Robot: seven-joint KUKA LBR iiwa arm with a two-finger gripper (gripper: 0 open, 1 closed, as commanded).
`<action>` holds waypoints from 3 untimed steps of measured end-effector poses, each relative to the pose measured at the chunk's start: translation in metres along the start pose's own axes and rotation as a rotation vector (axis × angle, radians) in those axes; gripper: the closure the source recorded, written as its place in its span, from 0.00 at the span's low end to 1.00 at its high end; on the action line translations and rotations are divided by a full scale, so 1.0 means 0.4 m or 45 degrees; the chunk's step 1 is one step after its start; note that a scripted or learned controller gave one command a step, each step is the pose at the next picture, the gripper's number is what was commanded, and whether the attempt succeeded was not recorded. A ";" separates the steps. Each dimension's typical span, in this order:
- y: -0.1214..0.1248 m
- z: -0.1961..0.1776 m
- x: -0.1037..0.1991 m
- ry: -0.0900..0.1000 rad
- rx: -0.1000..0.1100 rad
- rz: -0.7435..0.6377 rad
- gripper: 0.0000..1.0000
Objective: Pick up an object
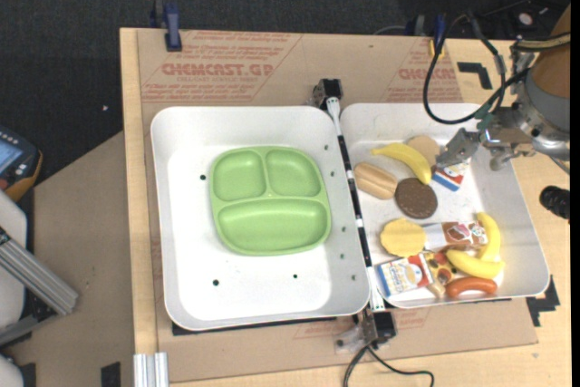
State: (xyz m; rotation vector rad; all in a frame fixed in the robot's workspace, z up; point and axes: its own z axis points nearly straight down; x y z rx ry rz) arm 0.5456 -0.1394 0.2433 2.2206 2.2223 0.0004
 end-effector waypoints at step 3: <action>0.235 0.358 -0.032 -0.006 -0.008 -0.002 1.00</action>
